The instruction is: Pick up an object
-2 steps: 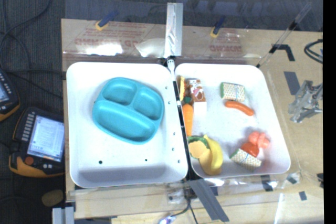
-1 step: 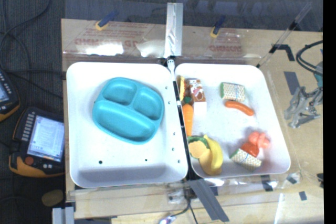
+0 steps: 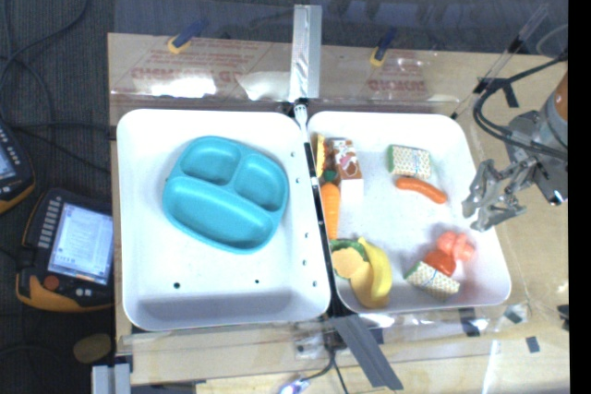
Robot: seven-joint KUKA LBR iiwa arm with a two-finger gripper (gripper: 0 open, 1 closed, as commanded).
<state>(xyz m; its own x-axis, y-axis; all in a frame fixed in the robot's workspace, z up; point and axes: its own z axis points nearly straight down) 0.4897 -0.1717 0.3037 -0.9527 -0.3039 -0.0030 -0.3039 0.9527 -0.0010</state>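
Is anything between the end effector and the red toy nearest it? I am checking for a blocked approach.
Nothing visible. The end effector hangs over the right bin's right rim, and the red toy lies just below-left with bare bin floor between them.

A banana (image 3: 373, 273), carrot (image 3: 330, 208), sausage (image 3: 422, 189), orange-red piece (image 3: 453, 249) and small boxes (image 3: 409, 161) are scattered inside the right bin (image 3: 480, 226)

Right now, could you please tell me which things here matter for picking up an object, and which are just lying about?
For the job:
gripper, at the right bin's right edge
banana
carrot
sausage
red toy

Lying about:
blue divided plate in the left bin
handheld controller beside the bench
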